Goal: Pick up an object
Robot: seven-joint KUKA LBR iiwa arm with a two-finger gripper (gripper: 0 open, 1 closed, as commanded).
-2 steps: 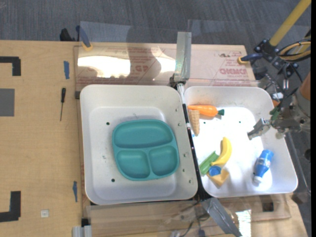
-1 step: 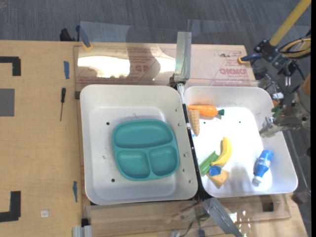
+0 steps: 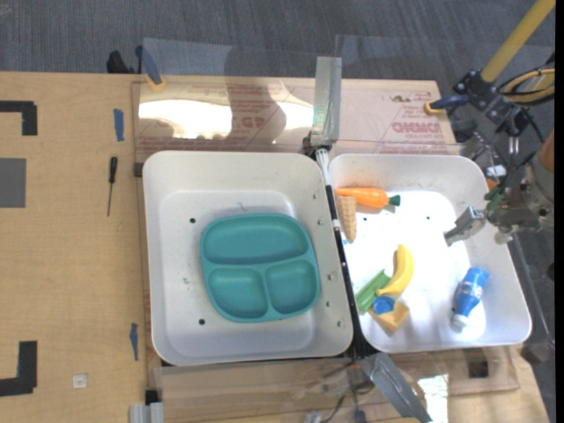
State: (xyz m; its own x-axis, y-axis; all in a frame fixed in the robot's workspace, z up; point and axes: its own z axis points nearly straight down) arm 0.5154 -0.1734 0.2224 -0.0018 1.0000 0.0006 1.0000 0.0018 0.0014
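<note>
Claw (image 3: 464, 225) over right bin's (image 3: 432, 170) far edge; grip state unreadable. Bottle (image 3: 468, 293) just below it, banana (image 3: 401, 271) and carrot (image 3: 363, 198) leftward. Risk: bottle lies against the wall, likely rolling or slipping on descent.

banana (image 3: 401, 270), carrot (image 3: 363, 198), bottle (image 3: 469, 295), right bin (image 3: 428, 173)

Grey KUKA arm (image 3: 520, 203) enters from right edge of view, mid-height, reaching toward left. Wrist section dark, cluttered w/ cables + fittings, partly cut off by frame edge. Grey metal two-finger gripper (image 3: 460, 227) sticks out at arm's left end, tilted down-left, tip lowest point. Finger detail too small + blurred to read. Nothing visibly between fingers. Gripper sits at right-hand side of scene, arm body mostly out of frame.
</note>
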